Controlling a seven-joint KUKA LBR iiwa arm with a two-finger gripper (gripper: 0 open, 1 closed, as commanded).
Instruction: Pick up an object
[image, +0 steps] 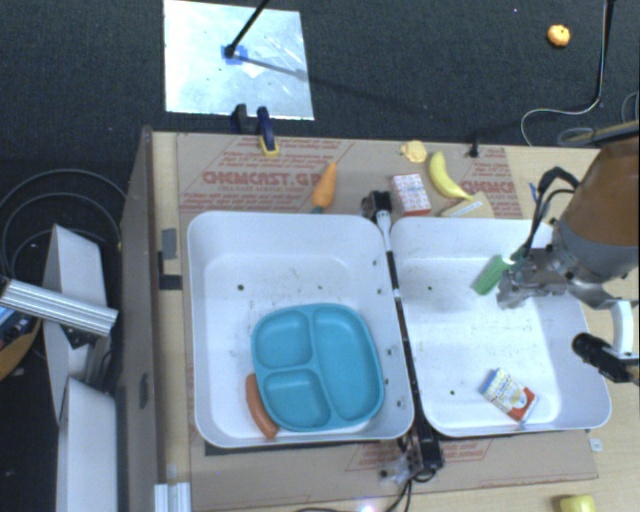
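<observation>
The approach step appears to be in hand. The tool (516, 284) is seen low over the right bin (570, 410), near its upper right part, with a green block (490, 274) touching or just beside its tip — whether the block is between the fingers cannot be told, nor how far the tool is open. A small red and white carton (508, 394) lies well apart, near the bin's lower edge. A blue divided tray (318, 367) and an orange sausage (260, 406) rest in the left bin (215, 300). The next move is judged to call for a firm closing on the green block — then a straight lift.
</observation>
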